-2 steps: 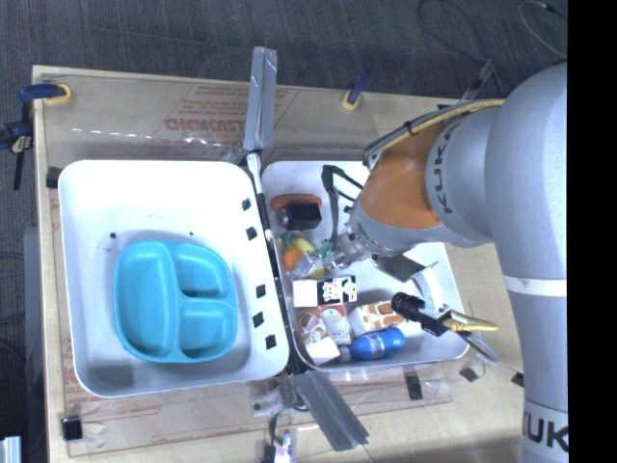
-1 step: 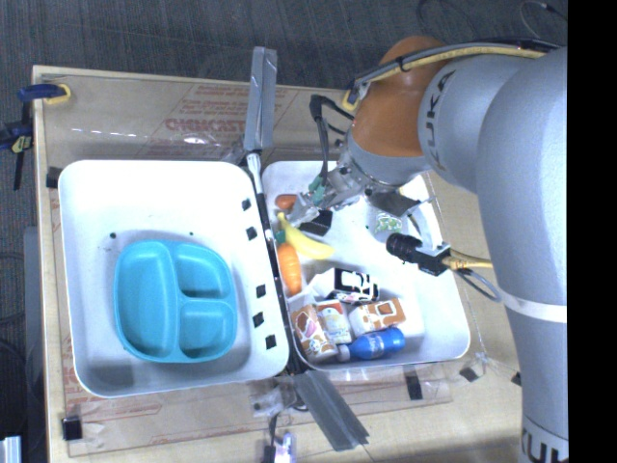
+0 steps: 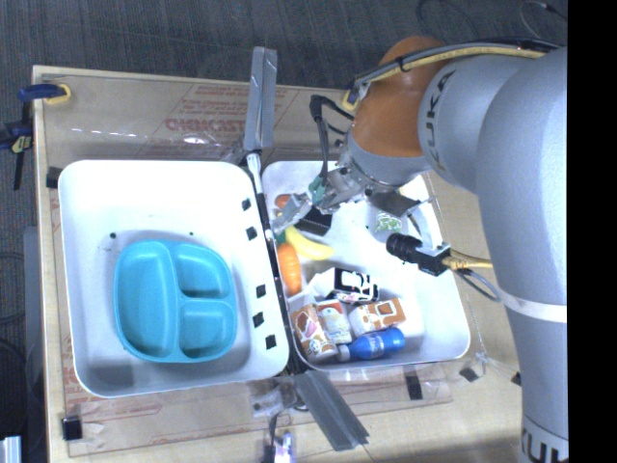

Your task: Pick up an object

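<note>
My gripper point(image 3: 316, 201) hangs low over the back left corner of the right bin point(image 3: 445, 309), under the orange wrist band. It sits just above a yellow banana point(image 3: 308, 246) and a black object point(image 3: 314, 225) beside it. An orange carrot-like piece point(image 3: 289, 269) lies along the bin's left wall. Further forward are a black-and-white item point(image 3: 354, 283), a brown carton point(image 3: 382, 310), several small snack packs point(image 3: 323, 324) and a blue bottle point(image 3: 379, 343). The arm hides much of the bin's back.
The left bin point(image 3: 87, 210) holds a blue divided plate point(image 3: 175, 300). A grey divider bar point(image 3: 258, 95) runs between the bins. A black cable connector point(image 3: 416, 251) juts from the arm over the right bin. A small green item point(image 3: 388, 224) lies near it.
</note>
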`<state>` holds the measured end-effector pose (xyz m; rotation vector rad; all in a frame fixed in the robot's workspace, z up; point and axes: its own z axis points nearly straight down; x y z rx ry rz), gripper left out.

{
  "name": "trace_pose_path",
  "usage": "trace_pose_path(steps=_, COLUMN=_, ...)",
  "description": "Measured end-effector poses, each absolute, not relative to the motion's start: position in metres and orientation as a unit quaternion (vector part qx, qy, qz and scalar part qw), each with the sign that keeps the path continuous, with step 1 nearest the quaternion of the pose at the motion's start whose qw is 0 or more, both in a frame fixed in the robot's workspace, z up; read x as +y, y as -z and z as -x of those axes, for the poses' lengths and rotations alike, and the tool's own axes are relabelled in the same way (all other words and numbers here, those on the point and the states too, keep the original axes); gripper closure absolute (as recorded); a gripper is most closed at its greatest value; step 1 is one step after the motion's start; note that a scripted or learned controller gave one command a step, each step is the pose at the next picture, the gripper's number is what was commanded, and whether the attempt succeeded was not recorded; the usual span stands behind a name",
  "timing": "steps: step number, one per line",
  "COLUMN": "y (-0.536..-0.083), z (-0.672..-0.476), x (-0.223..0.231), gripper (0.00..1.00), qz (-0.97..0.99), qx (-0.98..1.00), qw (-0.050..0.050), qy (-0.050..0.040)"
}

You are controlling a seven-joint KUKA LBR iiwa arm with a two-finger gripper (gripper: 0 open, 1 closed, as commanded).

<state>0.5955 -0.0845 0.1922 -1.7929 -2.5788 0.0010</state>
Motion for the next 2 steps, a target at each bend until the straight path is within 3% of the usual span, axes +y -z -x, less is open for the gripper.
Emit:
trace_pose_path(steps=1, y=-0.135, z=-0.581, x=-0.114, gripper=0.00, qz=0.583, qx=-0.812, qw=-0.007, qy=0.0044)
trace_pose_path(steps=2, y=-0.102, z=-0.573, x=-0.135, gripper=0.00, qz=0.537, qx=-0.844, qw=0.000, qy=0.0004)
